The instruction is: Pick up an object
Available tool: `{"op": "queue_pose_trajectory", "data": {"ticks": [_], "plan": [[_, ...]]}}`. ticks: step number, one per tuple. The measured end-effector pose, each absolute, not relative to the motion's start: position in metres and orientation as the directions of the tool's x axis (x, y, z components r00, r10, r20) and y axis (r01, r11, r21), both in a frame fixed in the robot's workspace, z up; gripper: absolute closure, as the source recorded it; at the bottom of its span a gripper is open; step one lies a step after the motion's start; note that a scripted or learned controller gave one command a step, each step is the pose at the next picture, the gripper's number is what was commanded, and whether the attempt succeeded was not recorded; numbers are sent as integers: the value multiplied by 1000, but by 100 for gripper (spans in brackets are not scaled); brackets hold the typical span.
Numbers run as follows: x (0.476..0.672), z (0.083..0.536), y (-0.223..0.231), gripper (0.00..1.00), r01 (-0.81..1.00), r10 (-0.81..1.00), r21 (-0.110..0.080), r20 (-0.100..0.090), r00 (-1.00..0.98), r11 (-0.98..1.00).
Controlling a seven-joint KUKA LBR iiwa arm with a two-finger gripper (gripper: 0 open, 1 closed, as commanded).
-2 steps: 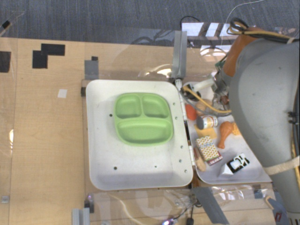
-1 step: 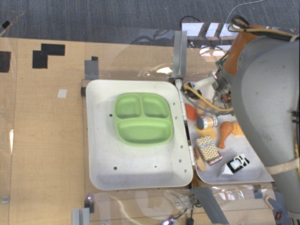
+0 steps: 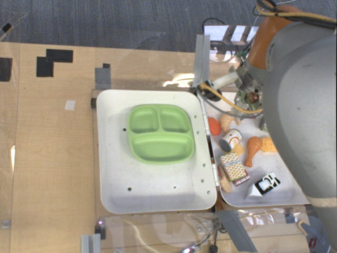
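Observation:
The right bin holds a pile of small objects: a red-orange piece, a beige rounded piece, a white and red cup-like item, an orange toy drumstick, a patterned small box and a black-and-white block. My gripper hangs over the far end of this bin, above and behind the pile, half hidden by the wrist and its cables. The bulky grey arm covers the bin's right side.
In the middle of the left bin lies a green divided plate. A grey upright post stands at the far end of the wall between the two bins. Yellow cable loops sag beneath the wrist.

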State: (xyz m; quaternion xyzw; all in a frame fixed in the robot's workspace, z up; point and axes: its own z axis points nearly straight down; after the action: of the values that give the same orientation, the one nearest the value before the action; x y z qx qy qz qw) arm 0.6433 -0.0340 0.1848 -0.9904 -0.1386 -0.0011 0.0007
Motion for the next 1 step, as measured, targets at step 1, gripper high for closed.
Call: {"op": "queue_pose_trajectory", "data": {"ticks": [1], "plan": [[642,88,-92,100,206,206,2,7,979,-979]]}}
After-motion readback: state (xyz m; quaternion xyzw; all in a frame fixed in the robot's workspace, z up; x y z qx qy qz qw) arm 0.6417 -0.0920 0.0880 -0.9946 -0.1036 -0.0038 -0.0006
